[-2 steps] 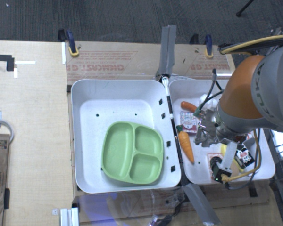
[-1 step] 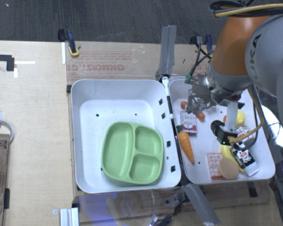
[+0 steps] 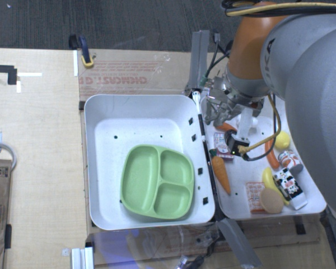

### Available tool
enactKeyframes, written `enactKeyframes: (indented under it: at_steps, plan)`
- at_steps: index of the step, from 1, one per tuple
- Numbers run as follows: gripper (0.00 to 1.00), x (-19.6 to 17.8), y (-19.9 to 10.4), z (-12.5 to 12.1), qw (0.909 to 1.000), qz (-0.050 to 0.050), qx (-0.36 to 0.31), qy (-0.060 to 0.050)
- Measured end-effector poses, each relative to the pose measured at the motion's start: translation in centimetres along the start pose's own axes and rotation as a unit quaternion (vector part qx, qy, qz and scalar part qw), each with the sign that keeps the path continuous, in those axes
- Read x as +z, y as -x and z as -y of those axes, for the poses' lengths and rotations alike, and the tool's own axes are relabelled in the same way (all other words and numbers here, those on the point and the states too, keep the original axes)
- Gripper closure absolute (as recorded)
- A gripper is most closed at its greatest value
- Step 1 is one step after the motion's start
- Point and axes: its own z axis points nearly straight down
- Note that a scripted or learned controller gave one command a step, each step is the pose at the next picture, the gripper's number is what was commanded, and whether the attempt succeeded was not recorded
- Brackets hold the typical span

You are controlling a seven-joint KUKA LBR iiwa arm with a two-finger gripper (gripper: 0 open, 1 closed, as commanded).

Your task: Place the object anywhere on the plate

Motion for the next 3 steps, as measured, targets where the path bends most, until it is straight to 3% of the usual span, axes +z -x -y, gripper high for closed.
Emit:
enactKeyframes:
  at_steps: [1,2,3]
  plan:
    - [1.0,3.2,8.8,4.5,0.9985,0.0,0.055,-0.001]
    - [1.0,3.1,0.8,3.1,0.9952,0.0,0.097,-0.001]
    - [1.0,-17.0,-2.1,-2.6,0.993,0.0,0.118,0.0]
